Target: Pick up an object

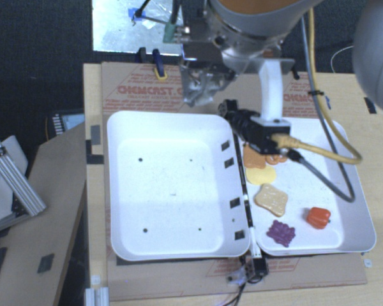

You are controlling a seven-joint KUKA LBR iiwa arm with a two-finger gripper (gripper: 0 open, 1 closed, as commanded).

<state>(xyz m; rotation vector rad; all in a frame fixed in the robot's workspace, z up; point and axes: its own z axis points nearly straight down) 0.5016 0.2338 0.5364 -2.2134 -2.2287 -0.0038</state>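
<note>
Cardboard-topped bench bears two white bins.

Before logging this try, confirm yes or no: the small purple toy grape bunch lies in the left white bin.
No: the small purple toy grape bunch lies in the right shallow white bin, near its front edge, beside the red toy pepper.

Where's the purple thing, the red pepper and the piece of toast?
purple thing [281,233]: camera view, middle of the bumpy cluster.
red pepper [318,217]: camera view, middle of its red body.
piece of toast [271,199]: camera view, centre of its tan face.
</note>
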